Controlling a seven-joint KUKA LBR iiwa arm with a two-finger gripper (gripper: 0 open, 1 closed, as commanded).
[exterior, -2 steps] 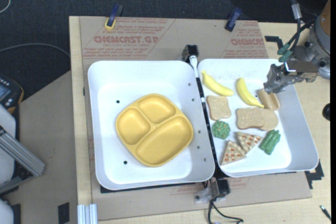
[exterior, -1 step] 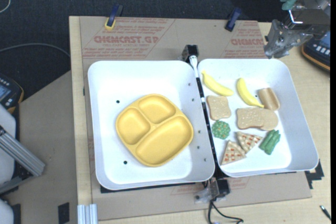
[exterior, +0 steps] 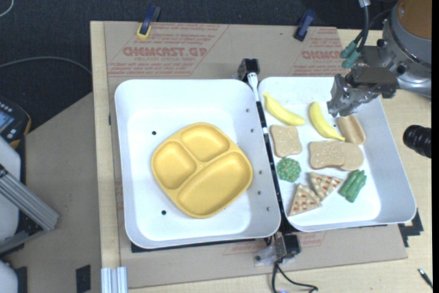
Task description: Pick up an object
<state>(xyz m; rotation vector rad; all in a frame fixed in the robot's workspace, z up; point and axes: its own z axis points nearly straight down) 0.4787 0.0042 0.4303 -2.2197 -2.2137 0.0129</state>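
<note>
Right bin [exterior: 394,182], as I log it: two bananas, bread slices, pizza wedges, broccoli, green beans. Hand [exterior: 341,106] low at the far end, just beside the right-hand banana [exterior: 321,121] and a tan roll [exterior: 352,128]. Spread: cannot tell, too blurred. Step: approach, apparently. Next: settle squarely over one item. Left bin [exterior: 130,147]: yellow tray [exterior: 201,169].

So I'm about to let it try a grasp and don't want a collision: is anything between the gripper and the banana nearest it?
Nothing visible does. The gripper hangs at the upper end of the nearer banana in the right bin. A brown bread roll lies close beside that banana, on its right, and could get bumped.
</note>
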